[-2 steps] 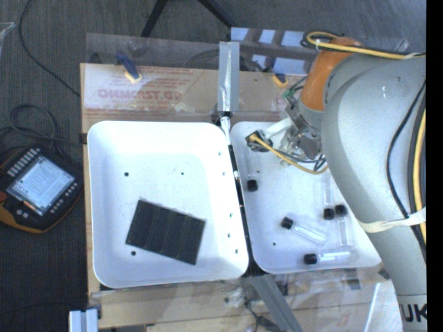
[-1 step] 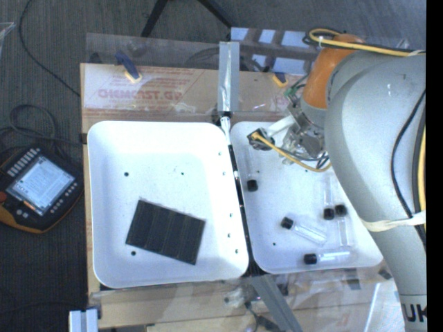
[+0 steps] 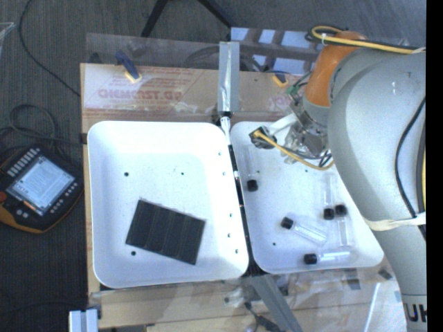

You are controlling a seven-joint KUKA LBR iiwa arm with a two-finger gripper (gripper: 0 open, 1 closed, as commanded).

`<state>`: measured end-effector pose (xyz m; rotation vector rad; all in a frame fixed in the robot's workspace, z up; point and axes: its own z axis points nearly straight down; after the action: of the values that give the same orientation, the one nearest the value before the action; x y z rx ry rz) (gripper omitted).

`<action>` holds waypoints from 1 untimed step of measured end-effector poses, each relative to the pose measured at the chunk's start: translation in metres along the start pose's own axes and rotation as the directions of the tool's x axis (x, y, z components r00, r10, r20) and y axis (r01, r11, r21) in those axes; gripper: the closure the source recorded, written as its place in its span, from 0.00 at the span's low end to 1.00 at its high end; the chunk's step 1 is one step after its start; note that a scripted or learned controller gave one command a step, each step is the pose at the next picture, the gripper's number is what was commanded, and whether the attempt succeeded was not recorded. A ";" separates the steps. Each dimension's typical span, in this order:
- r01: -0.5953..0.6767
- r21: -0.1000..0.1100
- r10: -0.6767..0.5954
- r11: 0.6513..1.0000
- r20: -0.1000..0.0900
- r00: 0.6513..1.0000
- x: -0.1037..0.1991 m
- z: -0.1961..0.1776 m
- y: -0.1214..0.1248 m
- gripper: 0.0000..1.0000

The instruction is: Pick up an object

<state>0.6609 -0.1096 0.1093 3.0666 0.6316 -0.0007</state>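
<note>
1. Camera view, objects: several clear tubes with black caps lie scattered in the right bin (image 3: 266,251). One tube (image 3: 302,229) near the bin's middle has its long axis running from upper left to lower right, cap at the upper left end. Another tube (image 3: 327,257) near the bottom edge lies almost level across the frame, cap to the left. Two more tubes (image 3: 328,200) (image 3: 342,225) by the right side stand nearly vertical in the frame. A further tube (image 3: 248,171) lies along the left wall, cap at its lower end.
2. Appearance: the tubes are see-through and faint against the white bin; their black caps stand out.
3. The left bin (image 3: 111,144) holds a flat black ribbed panel (image 3: 166,231), tilted, in its lower half.
4. The pincer (image 3: 304,142) hangs over the upper part of the right bin, amid yellow cable, below the orange band (image 3: 320,81). I cannot tell how it is set, nor whether it touches anything.
</note>
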 end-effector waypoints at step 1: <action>0.000 0.000 0.000 1.000 0.005 1.000 -0.001 -0.008 0.001 1.00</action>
<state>0.6600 -0.1104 0.1177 3.0655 0.6307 -0.0085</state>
